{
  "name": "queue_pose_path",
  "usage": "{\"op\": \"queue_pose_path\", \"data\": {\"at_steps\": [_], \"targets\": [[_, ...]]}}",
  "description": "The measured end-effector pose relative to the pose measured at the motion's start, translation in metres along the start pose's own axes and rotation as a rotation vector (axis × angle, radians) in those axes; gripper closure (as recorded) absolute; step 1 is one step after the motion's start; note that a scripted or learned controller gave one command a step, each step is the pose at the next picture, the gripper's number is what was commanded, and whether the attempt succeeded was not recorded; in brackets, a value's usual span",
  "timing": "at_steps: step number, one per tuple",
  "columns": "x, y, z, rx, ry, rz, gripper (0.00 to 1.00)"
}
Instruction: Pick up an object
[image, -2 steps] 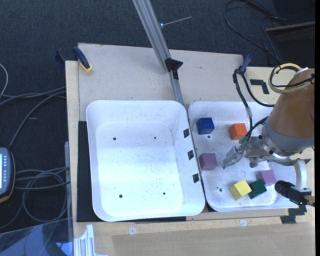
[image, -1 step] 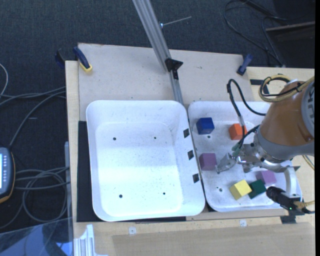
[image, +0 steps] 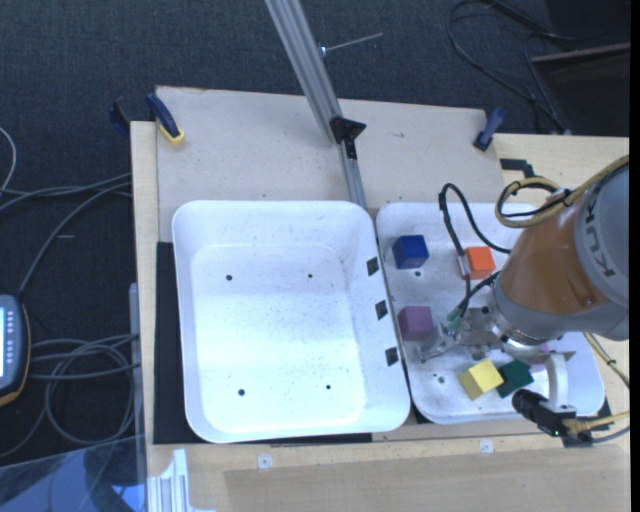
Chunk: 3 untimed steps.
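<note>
The right bin holds several small blocks. A blue cube sits toward the back, with an orange cube to its right. A purple cube lies near the bin's left wall. A yellow cube and a green block rest side by side near the front. My gripper is low in the bin, just right of the purple cube and up-left of the yellow cube. The wrist hides much of it, and I see no block held in it.
The left bin stands beside the right one, sharing a divider with black clips. A slanted metal pole rises behind the bins. Black cables loop over the orange cube. Blue clamps sit on the bench's back corners.
</note>
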<state>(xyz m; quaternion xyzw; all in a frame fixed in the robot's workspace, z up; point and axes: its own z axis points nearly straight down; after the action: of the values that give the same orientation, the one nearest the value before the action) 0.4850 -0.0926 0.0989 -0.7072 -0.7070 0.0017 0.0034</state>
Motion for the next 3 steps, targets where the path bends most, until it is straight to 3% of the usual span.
{"op": "queue_pose_path", "data": {"at_steps": [1, 3], "targets": [[0.0, 0.002, -0.014, -0.009, -0.001, -0.001, 1.0], [0.007, -0.002, -0.136, -0.015, -0.003, -0.002, 1.0]]}}
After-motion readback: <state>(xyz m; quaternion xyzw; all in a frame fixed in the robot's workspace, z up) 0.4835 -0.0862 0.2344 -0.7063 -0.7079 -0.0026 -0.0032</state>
